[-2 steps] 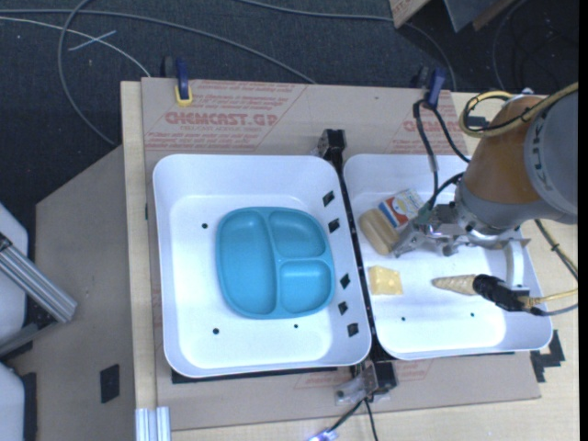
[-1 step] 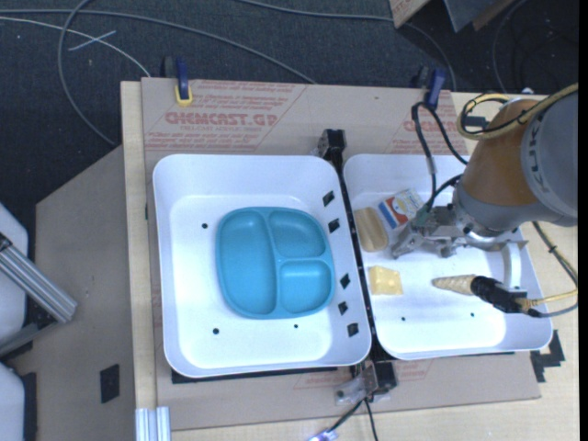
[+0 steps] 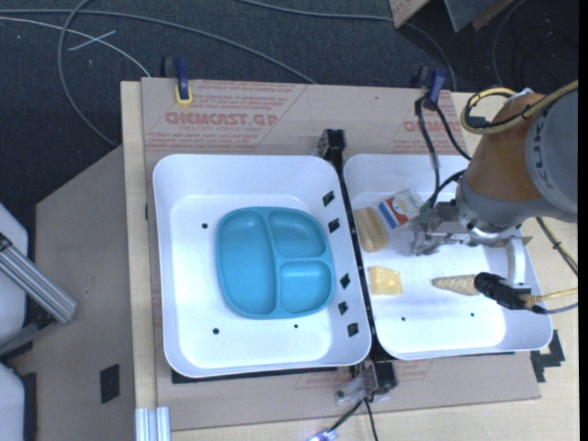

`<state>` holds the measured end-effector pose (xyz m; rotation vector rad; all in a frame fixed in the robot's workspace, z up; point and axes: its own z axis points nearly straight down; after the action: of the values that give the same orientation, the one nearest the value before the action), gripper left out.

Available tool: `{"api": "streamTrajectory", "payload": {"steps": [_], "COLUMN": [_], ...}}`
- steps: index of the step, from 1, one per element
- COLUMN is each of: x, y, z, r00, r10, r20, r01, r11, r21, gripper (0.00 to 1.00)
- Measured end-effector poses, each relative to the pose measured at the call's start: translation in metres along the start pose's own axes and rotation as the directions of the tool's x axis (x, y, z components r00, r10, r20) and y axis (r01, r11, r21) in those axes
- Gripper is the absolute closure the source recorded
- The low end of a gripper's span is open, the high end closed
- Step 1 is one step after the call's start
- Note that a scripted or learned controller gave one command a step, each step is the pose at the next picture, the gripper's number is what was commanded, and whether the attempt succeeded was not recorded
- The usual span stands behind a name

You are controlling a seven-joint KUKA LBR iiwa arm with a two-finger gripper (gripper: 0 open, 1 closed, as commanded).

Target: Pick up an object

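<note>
The right bin (image 3: 441,338) holds several small things. A tan bread-like piece (image 3: 370,229) lies near its left wall. Just behind it is a white packet with red and blue print (image 3: 397,209). A yellow block (image 3: 385,280) sits further forward, and a pale cone (image 3: 455,285) lies to its right. My gripper (image 3: 425,240) hangs low over the middle of this bin, between the packet and the cone and right of the tan piece. I see nothing held in it.
The left bin (image 3: 184,329) carries a blue divided plate (image 3: 274,262) at its centre. A black divider with clips (image 3: 344,246) runs between the bins. The grey and orange arm (image 3: 514,168) covers the right bin's far right side.
</note>
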<state>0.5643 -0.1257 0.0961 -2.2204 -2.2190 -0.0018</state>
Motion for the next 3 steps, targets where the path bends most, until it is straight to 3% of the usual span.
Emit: {"api": "streamTrajectory", "payload": {"steps": [2, 3], "x": [-0.003, -0.003], "y": [0.000, 0.001], "z": [-0.107, -0.127], "r00": [1.000, 1.000], "r10": [-0.002, -0.002], "r20": [0.004, 0.003], "r01": [0.002, 0.002], "r11": [1.000, 1.000], "r21": [-0.007, -0.004], "gripper": [1.00, 1.00]}}
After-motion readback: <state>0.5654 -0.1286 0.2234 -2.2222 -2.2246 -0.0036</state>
